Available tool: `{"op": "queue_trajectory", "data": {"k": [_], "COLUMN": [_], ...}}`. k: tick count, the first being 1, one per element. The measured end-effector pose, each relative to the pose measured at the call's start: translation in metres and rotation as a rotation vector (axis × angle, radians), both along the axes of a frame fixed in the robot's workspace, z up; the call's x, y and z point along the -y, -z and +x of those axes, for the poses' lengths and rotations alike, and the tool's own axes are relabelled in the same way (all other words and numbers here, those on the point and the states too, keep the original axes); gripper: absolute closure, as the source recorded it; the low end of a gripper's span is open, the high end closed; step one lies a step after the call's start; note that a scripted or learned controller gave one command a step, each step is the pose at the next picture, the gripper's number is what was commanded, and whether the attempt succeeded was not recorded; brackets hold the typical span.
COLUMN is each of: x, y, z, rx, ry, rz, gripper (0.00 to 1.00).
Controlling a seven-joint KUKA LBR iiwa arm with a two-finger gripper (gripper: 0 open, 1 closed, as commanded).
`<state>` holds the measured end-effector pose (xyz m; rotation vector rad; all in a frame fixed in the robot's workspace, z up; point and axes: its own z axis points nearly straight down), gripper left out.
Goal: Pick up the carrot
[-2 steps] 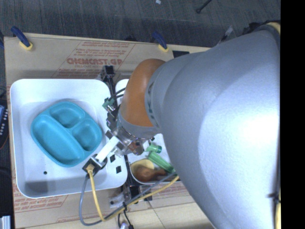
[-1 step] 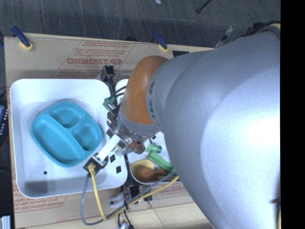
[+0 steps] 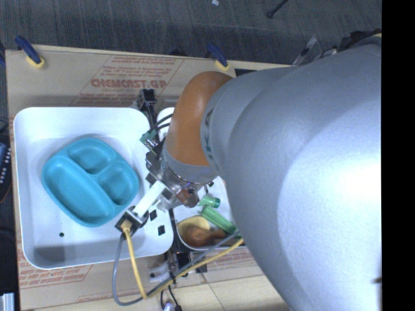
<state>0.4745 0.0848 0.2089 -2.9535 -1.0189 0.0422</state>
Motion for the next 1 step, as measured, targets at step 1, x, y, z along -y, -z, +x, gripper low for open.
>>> {"op": "queue_trajectory", "data": {"k": [1], "x": [-0.0016], "y": [-0.0092], "z": [0.0001], "rx": [-0.008], "ry": [-0.012], "rz": [0.003], "gripper": [1.00]}}
